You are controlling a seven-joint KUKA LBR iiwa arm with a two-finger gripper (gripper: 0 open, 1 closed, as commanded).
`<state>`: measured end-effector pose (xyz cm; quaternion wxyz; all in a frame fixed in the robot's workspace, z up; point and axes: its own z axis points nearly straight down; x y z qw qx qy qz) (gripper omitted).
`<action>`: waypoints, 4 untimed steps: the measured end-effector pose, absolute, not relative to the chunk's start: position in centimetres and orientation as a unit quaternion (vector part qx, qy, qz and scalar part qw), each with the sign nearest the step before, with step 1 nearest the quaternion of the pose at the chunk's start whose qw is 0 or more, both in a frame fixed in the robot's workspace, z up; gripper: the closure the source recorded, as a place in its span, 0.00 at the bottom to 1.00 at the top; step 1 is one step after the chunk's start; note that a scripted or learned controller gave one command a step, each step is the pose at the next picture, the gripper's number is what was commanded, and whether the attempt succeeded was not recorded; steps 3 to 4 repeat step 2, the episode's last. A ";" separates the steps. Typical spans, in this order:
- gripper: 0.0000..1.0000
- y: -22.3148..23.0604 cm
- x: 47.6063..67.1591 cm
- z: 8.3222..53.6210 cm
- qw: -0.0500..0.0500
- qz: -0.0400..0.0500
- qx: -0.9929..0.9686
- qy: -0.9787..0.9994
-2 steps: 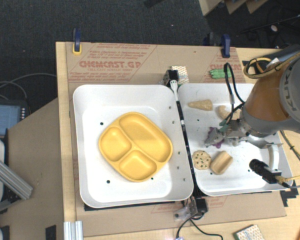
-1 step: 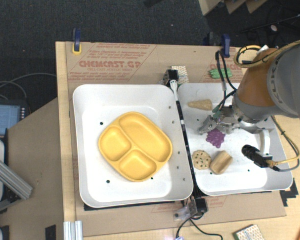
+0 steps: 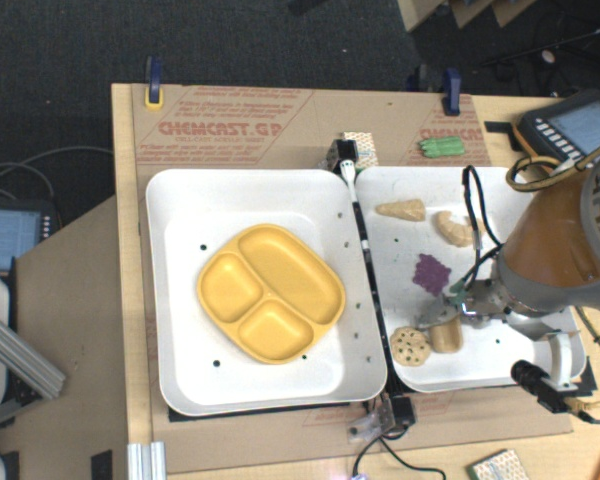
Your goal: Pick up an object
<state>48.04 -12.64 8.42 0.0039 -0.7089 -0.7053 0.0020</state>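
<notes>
Cookie [image 3: 409, 345] in right bin [image 3: 485, 373], yellow divided plate [image 3: 270, 292] in left bin [image 3: 175, 268]

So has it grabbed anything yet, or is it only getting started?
Nothing looks lifted yet. The arm has reached into the right bin, and its gripper is low beside a tan lump and a cookie. The purple piece lies on the bin floor. Grasping and lifting are left.
</notes>
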 end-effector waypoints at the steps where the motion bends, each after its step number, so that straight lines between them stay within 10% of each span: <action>1: 1.00 -12.6 48.5 9.4 -0.001 0.000 -0.707 -0.707; 2: 1.00 -6.0 51.5 18.6 -0.001 0.000 -0.707 -0.707; 4: 1.00 -6.0 51.5 18.6 -0.001 0.000 -0.707 -0.707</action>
